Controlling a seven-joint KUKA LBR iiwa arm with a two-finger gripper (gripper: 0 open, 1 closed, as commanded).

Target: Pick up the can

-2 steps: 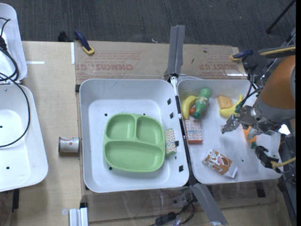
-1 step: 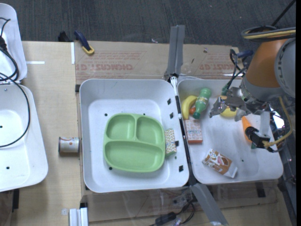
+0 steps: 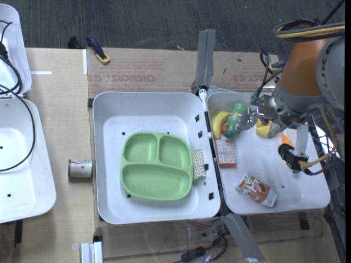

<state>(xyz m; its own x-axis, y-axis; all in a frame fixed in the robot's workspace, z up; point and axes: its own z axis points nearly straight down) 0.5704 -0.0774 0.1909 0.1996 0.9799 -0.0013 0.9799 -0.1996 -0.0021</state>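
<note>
From the overhead camera, the can (image 3: 80, 169) lies on its side on the bare bench, outside both bins, just beside the left bin (image 3: 104, 163) at its 9 o'clock edge. The green divided tray (image 3: 158, 166) sits in that bin. The gripper (image 3: 262, 120) hangs over the right bin (image 3: 307, 193) toward its 12 o'clock side, well apart from the can; whether it is open or closed cannot be told. At the gripper's 9 o'clock lie a green bottle (image 3: 235, 118) and a banana (image 3: 219, 123).

A pale wooden bench (image 3: 60, 92) fills the scene; dark grey carpet (image 3: 137, 10) lies beyond its far edge, evenly lit.
</note>
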